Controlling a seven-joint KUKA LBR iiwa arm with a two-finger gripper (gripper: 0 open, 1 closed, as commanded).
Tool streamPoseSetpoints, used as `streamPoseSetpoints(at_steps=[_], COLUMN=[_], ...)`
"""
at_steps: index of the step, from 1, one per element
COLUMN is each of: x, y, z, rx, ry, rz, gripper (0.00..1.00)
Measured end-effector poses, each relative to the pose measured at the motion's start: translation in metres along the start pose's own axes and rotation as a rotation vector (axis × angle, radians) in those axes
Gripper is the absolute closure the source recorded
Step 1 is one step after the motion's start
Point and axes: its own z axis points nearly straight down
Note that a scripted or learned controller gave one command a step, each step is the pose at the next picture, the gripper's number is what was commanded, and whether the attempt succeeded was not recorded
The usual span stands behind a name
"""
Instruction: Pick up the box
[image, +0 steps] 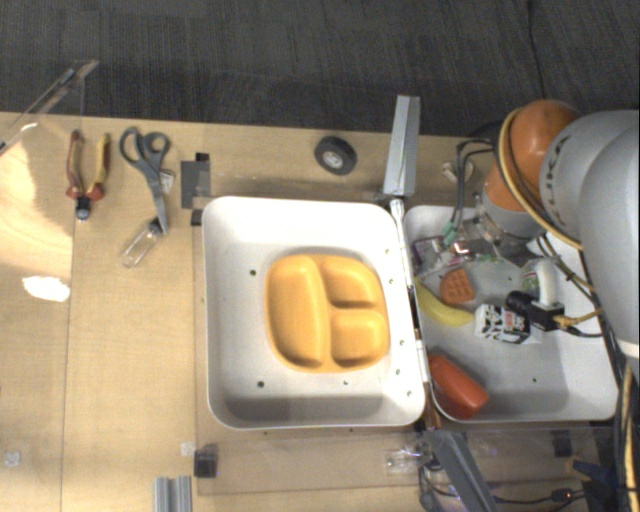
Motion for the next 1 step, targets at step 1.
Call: streamPoseSetpoints(at_steps=[1], x=[0.0586], y=[0.0462], z=[-0.0872], rx=[-0.006], ry=[0.007], rz=[0.085], gripper=[1.0])
